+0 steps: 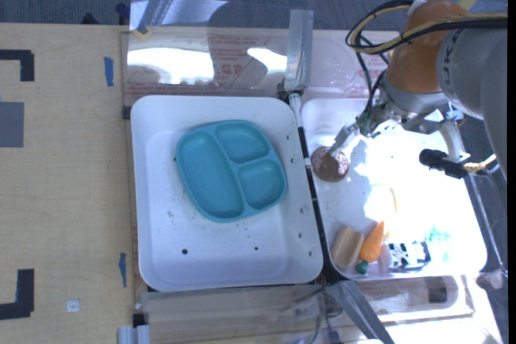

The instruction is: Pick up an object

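Reaching in over the right bin (476, 254), the arm (451, 52) carries its gripper (355, 133) low near that bin's left wall, just above a round brown object (330, 163) that lies against the same wall; whether the tool is spread or pressed together I cannot tell, since glare washes out the bin floor around it. Toward the near edge of the right bin sit a tan block (347, 246), an orange piece (372, 242) touching it, and a small dark-and-white item (407, 254) beside those. The left bin (153, 197), on the far side of the shared wall, holds a teal divided plate (232, 170). The likely target is the brown object, and the main risk I judge is the wall: a grasp this close may strike the wall or nudge the object away.
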